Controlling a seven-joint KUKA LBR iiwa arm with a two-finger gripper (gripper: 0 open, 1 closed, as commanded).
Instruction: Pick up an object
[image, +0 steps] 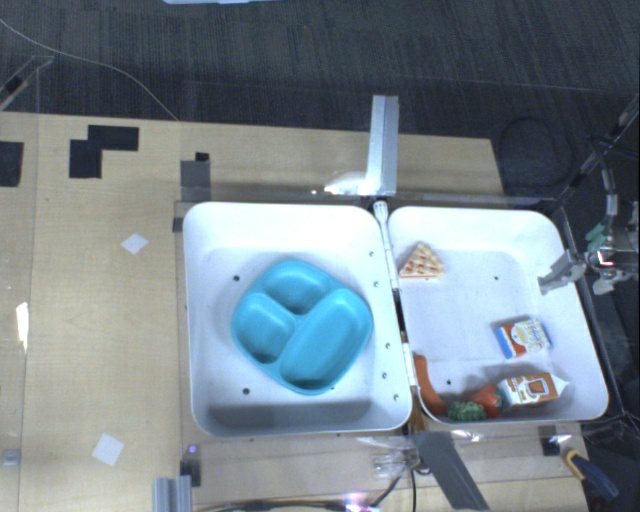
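Observation:
The right bin (470, 300) holds several toy foods. A tan waffle wedge (421, 262) lies at its far left beside the divider. A small blue and orange carton (523, 337) sits right of centre. An orange juice carton (530, 389) lies on its side at the near right. Along the near wall are an orange-red sausage (428, 385), a green broccoli piece (465, 409) and a red piece (488, 398). My gripper (590, 262) is at the bin's right rim, partly cut off by the frame edge, apart from all the objects.
The left bin (200, 300) carries a blue divided plate (300, 325) in its middle. A metal post (384, 145) stands behind the seam between the bins. Cables run over the dark floor at the far right.

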